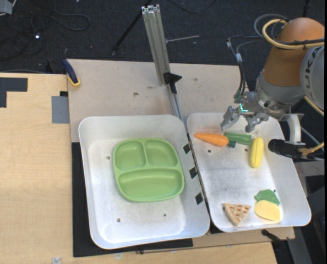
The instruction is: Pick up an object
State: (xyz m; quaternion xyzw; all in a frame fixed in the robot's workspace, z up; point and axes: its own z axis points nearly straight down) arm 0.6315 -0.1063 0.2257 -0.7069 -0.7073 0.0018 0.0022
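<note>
The two-finger gripper (240, 121) hung with jaws spread and nothing between them, poised above the green leafy end of the orange plastic toy carrot (212, 139) — which lay at the far side of the right white bin (295, 188). The step looked like the approach (no grasp yet); next it would need to descend straight and close — squarely across the carrot.
</note>
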